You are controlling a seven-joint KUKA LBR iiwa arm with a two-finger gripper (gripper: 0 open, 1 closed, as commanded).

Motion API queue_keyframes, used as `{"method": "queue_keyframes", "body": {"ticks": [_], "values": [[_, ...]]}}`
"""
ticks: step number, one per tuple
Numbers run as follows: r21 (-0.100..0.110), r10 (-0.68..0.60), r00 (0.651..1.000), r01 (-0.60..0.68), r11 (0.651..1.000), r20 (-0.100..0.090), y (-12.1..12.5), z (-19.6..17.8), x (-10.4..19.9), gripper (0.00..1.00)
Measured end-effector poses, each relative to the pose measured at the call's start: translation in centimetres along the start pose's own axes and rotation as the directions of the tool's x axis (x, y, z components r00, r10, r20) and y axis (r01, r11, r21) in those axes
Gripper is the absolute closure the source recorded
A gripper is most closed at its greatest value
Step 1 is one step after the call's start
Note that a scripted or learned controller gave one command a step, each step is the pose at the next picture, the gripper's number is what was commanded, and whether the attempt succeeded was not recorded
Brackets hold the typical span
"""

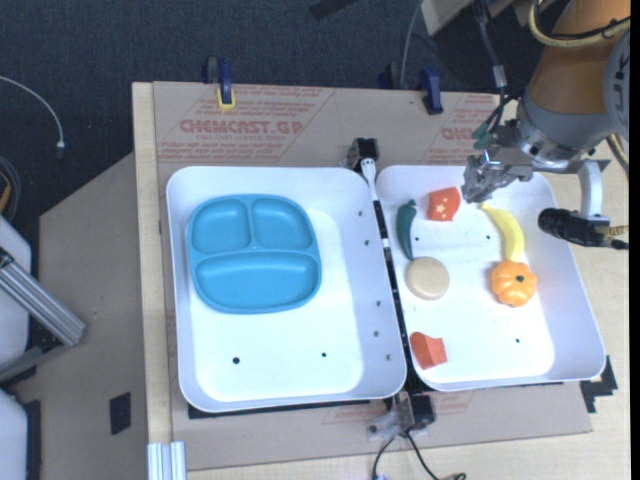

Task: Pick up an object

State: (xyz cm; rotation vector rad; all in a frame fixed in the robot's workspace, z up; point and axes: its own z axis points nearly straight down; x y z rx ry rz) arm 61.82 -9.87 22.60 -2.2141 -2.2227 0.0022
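Observation:
My gripper [481, 188] hangs over the far part of the right bin [570, 353]. It sits just right of a red strawberry-like piece [444, 205] and just above the top end of a yellow banana [508, 234]. Nothing shows in its grasp. Also in this bin are a green pepper [405, 228] by the left wall, a beige round disc [429, 277] in the middle, an orange pumpkin-like fruit [513, 283] to the right, and a red-orange block [428, 349] near the front.
The left bin [290, 368] holds a blue divided plate [255, 253] in its far half. Both bins rest on a brown board [170, 128] with blue clamps at its back edge. The arm comes in from the upper right.

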Motion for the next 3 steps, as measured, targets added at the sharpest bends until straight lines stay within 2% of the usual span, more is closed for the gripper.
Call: {"method": "queue_keyframes", "body": {"ticks": [1, 2, 3], "values": [[0.000, 0.000, 1.000, 0.000, 1.000, 0.000, -2.0, 1.0, 4.6, 1.00], [-0.001, -0.002, 1.000, 0.002, 1.000, -0.001, -3.4, 0.8, 10.5, 1.00], [-0.001, -0.002, 1.000, 0.002, 1.000, -0.001, -6.4, -0.2, 15.1, 1.00]]}}
